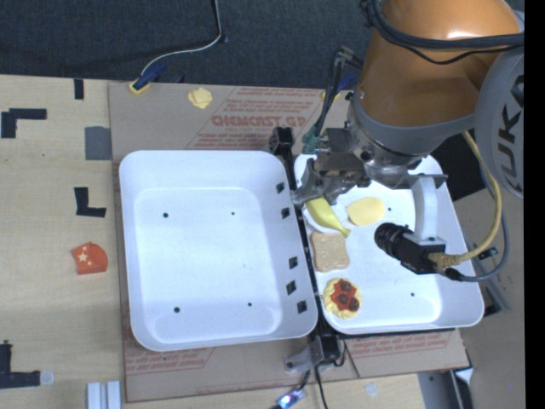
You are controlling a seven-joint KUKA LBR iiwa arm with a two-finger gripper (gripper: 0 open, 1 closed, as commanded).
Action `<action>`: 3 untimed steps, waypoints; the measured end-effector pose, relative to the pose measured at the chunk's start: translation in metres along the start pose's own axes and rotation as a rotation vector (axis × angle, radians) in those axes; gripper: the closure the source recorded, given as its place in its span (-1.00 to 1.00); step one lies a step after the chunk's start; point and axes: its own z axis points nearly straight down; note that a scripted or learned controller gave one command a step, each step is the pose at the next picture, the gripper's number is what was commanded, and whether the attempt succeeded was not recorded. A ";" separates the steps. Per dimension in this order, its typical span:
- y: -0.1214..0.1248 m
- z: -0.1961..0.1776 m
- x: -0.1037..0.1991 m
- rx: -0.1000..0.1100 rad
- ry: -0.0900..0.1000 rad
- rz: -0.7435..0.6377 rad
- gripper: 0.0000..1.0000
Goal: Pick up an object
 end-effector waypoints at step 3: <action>0.002 0.038 0.081 -0.010 0.002 0.004 1.00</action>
